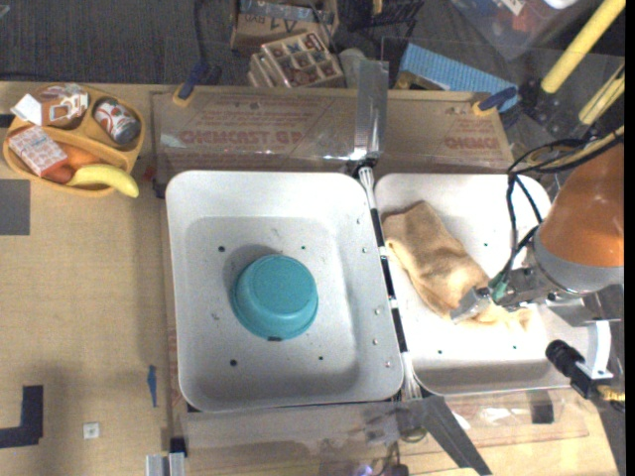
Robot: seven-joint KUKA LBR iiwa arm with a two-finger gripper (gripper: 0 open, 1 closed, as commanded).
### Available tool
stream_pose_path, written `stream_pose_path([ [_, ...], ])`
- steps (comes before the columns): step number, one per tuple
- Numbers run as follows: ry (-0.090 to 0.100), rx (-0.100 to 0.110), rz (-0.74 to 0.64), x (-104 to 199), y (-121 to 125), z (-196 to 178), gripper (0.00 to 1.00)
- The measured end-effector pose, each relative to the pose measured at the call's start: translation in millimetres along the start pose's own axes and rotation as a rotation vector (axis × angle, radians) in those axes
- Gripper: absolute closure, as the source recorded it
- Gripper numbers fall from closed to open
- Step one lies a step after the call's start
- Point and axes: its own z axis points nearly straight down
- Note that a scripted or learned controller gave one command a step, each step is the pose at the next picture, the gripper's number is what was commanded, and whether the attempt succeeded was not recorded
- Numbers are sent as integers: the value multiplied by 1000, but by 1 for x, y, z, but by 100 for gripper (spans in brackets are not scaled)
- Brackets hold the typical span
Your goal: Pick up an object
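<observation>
My jaws [480,303] are down in the right bin [437,365], at the near right end of the tan cloth [434,251]. The cloth lies crumpled, running from the far left of that bin toward me, its near end right under my tip. I judge this the thing I'm after: soft, bunched, easy to pinch at a fold. How far my jaws stand apart I cannot tell; the tip is small and blurred against the fabric, and I cannot see cloth between them, so I claim no hold.

A paler scrap [508,317] sits just right of my tip; what it is I can't make out.

Left bin [189,266]: a teal bowl [276,296], upside down, alone near the middle, well apart from me, beyond the ridge between the bins.

Far left on the surface [79,315]: a yellow tray [71,147] of toy food with a banana [105,177]. Out of my way.

Nearest obstacle is the right bin's near wall, close by my wrist.
</observation>
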Motion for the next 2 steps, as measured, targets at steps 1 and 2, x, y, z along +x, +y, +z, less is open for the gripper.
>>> stream_pose_path([
  [1,-4,-7,-91,-9,37,40,0],
  [2,-6,-13,-85,-11,38,29,100],
])
